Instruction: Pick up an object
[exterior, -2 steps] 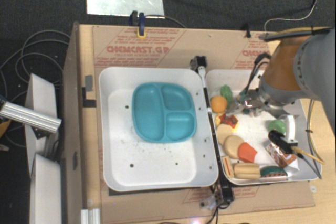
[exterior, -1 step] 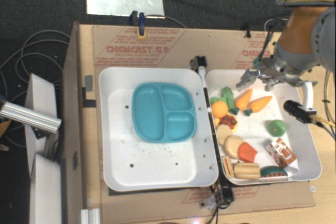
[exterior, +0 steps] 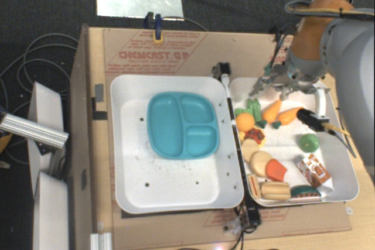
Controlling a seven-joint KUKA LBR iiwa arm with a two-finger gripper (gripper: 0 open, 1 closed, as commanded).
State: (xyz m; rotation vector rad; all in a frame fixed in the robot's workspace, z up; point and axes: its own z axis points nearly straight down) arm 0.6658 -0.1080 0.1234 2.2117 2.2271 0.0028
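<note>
A teal divided plate point(exterior: 181, 125) lies in the left bin point(exterior: 126, 184). In the right bin point(exterior: 345, 181), toy foods crowd together: an orange point(exterior: 245, 121), two carrots point(exterior: 285, 113) and a green lime point(exterior: 308, 141). The gripper point(exterior: 280, 82) hangs at that bin's twelve o'clock edge, the carrots just at its six o'clock; whether it is released or clenched I cannot tell.

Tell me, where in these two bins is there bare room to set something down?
The left white bin has bare floor all around the teal divided plate, widest below it. The right white bin is crowded with toy food along its left side and bottom; a small bare patch lies between the orange carrot and the green ball.
</note>
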